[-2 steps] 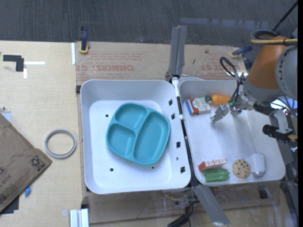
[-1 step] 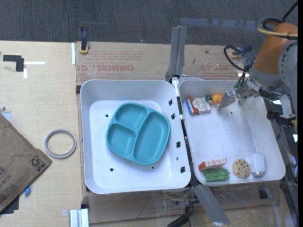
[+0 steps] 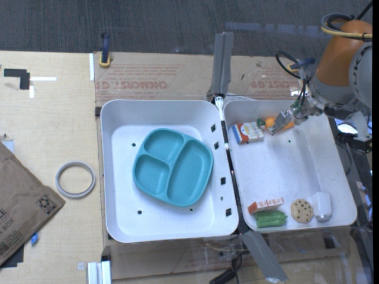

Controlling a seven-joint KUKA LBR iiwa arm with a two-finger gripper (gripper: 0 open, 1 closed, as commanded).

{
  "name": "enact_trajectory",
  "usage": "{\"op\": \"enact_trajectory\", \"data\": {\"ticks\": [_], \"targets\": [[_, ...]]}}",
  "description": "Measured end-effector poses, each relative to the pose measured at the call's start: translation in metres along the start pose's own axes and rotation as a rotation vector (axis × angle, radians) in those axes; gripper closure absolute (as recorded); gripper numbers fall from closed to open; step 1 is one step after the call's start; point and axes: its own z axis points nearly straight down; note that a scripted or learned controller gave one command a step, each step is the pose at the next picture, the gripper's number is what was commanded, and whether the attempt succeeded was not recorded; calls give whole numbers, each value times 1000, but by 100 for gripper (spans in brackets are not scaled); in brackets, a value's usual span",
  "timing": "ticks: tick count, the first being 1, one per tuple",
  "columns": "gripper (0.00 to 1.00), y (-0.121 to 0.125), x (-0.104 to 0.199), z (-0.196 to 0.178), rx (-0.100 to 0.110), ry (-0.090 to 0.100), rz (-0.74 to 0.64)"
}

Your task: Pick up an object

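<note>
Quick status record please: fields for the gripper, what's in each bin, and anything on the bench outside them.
gripper: far end of right bin, beside small box and orange item
right bin, near end: red packet, green item, cookie, white object
left bin: teal divided plate
bench: tape ring, cardboard box

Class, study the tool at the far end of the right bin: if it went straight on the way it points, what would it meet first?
The tool points down and left, so it would probably meet the small orange object first, then the small box beyond. Depth is unclear.
</note>
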Motion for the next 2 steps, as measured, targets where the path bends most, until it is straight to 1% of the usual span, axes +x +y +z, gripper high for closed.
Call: {"op": "enact_trajectory", "data": {"ticks": [1, 2], "targets": [[0, -3, -7, 25, 2, 2, 130], [0, 12, 35, 26, 6, 2, 584]]}}
